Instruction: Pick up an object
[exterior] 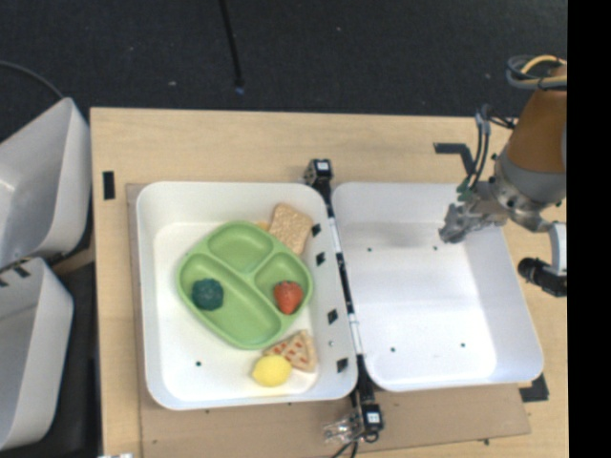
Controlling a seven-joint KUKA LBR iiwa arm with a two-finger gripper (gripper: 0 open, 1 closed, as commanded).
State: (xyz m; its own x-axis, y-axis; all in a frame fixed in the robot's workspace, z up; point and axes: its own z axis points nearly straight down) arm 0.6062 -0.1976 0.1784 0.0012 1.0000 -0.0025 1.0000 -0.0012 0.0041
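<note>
Approach step: two-finger gripper (456,225), finger state unclear, over right white bin (434,351); next reach left to green plastic tray (243,289).

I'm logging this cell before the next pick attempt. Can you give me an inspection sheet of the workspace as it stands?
Surface: wooden bench bearing the left bin and right bin, side by side.
Job's things: all in the left bin. Green divided plate holds a dark green ball and a strawberry. A cracker sits at the plate's far edge; a pizza slice and a lemon lie at its near edge.
Clutter: nothing seen.
Grippers: hand over the right bin's far right corner, holding nothing visible; finger state unclear.
Cables: black cable on the dark floor beyond the bench.
Surroundings: white containers left of the bench.
</note>
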